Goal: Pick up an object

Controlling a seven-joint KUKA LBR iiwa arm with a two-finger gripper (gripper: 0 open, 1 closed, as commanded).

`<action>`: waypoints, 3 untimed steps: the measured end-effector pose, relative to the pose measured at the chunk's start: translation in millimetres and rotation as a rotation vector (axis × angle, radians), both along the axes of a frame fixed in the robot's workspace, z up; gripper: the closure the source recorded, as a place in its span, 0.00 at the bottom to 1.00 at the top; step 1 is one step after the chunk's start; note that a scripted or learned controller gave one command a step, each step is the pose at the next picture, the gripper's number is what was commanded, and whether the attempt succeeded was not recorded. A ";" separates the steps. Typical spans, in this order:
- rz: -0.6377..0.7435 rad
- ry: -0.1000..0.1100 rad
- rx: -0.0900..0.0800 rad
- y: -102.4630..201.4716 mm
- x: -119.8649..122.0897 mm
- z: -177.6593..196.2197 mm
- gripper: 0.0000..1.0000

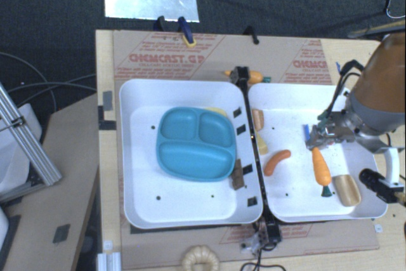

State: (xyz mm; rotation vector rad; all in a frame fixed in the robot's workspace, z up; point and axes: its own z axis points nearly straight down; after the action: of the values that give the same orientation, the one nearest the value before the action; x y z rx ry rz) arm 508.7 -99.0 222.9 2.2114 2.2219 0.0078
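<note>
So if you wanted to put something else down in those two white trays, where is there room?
Left bin: bare floor along its near edge and left side, around the blue plate. Right bin: open at its far end. It is crowded near the gripper, by the carrot, sausage and tan block.

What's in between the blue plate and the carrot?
In the camera view, a sausage lies between the blue plate and the carrot, past the divider where the two bins meet.

The bench (209, 51), covered in printed cardboard, bears two white bins (143, 136) side by side; a pale ring (200, 258), perhaps a toy doughnut, lies at its front edge.
</note>
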 end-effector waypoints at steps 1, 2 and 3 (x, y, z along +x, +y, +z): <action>-0.001 0.007 0.001 0.2 0.8 1.3 1.00; 0.002 0.004 0.002 34.4 37.4 11.5 1.00; 0.005 0.003 0.003 81.1 76.9 15.6 1.00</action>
State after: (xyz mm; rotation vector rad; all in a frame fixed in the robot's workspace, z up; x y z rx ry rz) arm 585.6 -17.9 238.5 2.2089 2.2309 0.0076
